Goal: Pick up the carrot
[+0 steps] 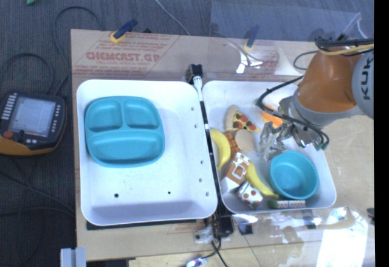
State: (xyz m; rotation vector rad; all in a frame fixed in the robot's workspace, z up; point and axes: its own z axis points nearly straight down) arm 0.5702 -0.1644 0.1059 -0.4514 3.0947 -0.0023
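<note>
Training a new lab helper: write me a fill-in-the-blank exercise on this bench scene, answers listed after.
1. The blue divided plate lies in the ___ bin.
2. The bowl in the right bin is ___ in colour.
3. The gripper hangs over the ___ bin, close to the carrot.
4. The pizza slice lies to the ___ of the carrot.

Missing words: left; blue; right; left

Two shallow white bins [140,211], one blue divided plastic plate [124,130], one blue round bowl [293,175], two yellow bananas [220,145], one pizza slice toy [242,120], one orange carrot [271,117]
</note>
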